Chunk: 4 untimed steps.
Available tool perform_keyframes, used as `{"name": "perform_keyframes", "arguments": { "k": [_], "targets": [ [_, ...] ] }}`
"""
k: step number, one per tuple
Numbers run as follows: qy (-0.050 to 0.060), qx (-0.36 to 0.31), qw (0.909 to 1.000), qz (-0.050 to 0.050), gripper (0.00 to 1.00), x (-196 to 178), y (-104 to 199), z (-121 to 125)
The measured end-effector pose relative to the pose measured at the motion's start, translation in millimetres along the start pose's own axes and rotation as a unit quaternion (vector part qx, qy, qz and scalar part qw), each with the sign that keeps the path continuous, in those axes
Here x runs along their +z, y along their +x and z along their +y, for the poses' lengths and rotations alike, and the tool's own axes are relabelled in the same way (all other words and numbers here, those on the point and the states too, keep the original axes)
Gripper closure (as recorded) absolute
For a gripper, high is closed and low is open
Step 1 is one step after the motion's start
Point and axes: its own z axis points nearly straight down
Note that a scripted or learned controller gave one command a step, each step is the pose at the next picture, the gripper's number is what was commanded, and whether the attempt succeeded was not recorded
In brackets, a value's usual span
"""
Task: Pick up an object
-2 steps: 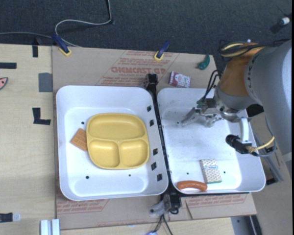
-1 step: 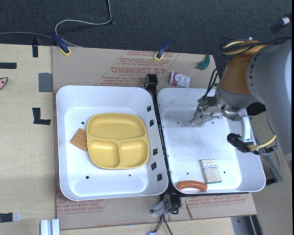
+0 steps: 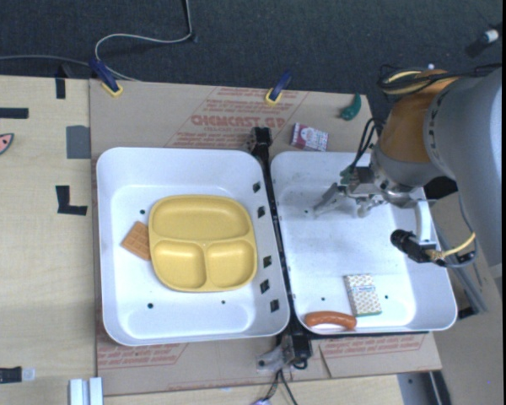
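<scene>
My gripper (image 3: 341,207) hangs over the upper middle of the right bin (image 3: 422,310). Its two fingers are spread open, one slanting left, and nothing sits between them. A small patterned box (image 3: 364,294) lies near that bin's front, well below the gripper. An orange-red sausage (image 3: 330,319) rests against the front rim beside the box. A yellow divided plate (image 3: 204,241) lies in the middle of the left bin (image 3: 126,310). A tan waffle-like piece (image 3: 136,240) pokes out from under the plate's left edge.
A black divider with clips (image 3: 268,226) joins the two bins. Behind the right bin lie a small packet (image 3: 309,137) and a green item (image 3: 351,106). Yellow-blue clamps (image 3: 108,78) hold the cardboard at the back. The arm's grey body (image 3: 464,150) covers the right bin's right side.
</scene>
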Motion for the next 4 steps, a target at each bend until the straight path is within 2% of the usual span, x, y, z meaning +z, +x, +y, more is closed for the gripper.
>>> {"name": "perform_keyframes", "arguments": {
  "k": [1,2,3,4],
  "targets": [
    [0.001,0.000,1.0000,0.001,1.00,-9,1,0],
    [0.001,0.000,1.0000,0.001,0.00,-9,1,0],
    [0.001,0.003,1.0000,0.000,0.00,19,-46,-85],
    [-0.001,0.003,1.0000,-0.002,1.00,9,-46,-84]
  ]
}}
